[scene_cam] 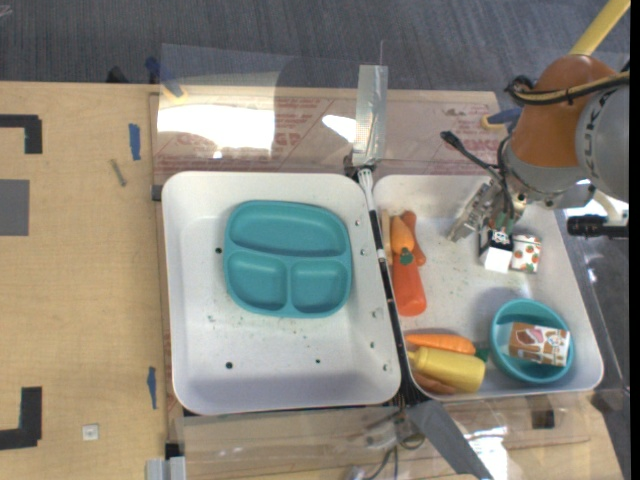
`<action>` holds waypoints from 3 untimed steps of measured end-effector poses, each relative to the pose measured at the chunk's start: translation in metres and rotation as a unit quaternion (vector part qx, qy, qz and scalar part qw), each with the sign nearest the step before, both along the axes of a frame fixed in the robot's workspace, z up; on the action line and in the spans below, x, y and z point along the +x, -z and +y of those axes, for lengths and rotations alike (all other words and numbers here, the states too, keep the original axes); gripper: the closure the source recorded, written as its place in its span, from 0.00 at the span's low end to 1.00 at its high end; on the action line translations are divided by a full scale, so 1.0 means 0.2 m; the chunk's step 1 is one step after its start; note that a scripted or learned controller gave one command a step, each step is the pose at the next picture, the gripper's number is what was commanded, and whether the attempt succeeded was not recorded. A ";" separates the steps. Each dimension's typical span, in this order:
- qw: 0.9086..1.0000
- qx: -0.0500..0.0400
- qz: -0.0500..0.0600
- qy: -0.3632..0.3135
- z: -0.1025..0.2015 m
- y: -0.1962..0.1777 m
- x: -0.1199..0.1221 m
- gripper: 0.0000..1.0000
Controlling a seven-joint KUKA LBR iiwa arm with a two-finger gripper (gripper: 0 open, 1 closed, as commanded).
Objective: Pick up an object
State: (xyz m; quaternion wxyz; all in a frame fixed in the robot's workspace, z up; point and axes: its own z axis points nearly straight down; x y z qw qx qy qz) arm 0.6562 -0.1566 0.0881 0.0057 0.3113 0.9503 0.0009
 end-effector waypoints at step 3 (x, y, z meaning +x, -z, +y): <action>0.998 0.001 0.001 0.061 -0.03 0.00 -0.43 0.00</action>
